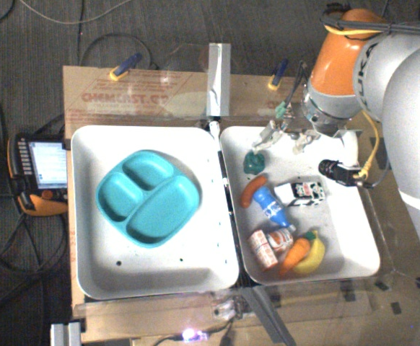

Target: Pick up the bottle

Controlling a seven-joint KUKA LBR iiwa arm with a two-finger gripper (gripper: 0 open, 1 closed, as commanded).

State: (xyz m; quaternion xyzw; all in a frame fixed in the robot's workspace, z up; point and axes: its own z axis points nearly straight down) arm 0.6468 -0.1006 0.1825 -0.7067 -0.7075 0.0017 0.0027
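Note:
The bottle (270,206) is blue with a pale label and lies on its side in the middle of the right bin (354,225). My gripper (283,140) hangs over the far end of that bin, well behind the bottle and slightly to its right. Its two fingers are spread apart, open, with nothing between them. A small teal object (253,163) sits just below the left fingertip (265,140).
An orange-red sausage (252,190) touches the bottle's upper left. A black-and-white toy (304,192) lies to its right. A red-white can (263,249), a carrot (295,254) and a banana (312,256) crowd the near end. The left bin (102,272) holds a teal divided plate (149,197).

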